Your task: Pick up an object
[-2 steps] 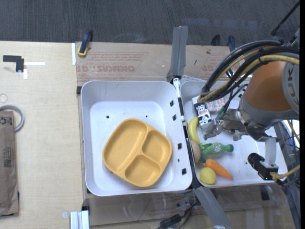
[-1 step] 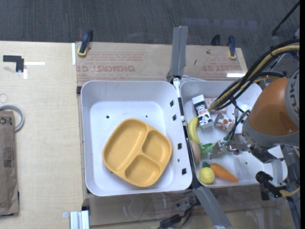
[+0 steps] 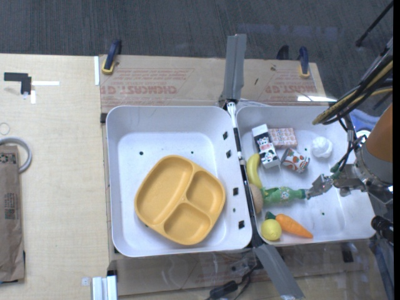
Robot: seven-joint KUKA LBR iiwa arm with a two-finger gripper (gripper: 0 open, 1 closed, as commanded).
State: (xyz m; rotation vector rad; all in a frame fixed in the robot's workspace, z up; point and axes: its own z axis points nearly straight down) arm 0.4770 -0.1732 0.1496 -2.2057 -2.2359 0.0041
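The right bin (image 3: 342, 222) holds several small items. A green bottle (image 3: 282, 195) lies on its side at the middle, its cap end pointing right. My gripper (image 3: 317, 187) hangs low over the bin, right at that cap end and tilted toward it. I see nothing held in it. A banana (image 3: 252, 170) lies along the bin's left wall. A lemon (image 3: 270, 229) and a carrot (image 3: 294, 225) rest at the front. A milk carton (image 3: 265, 145), a pink box (image 3: 282, 137), a red-and-white box (image 3: 295, 160) and a white ball (image 3: 322, 147) sit at the back.
The left bin (image 3: 125, 167) holds a yellow divided plate (image 3: 181, 199). A grey divider (image 3: 235, 67) runs between the bins. Dark cables (image 3: 356, 95) hang over the right bin's back right corner. A brown paper bag (image 3: 9, 211) lies on the bench at far left.
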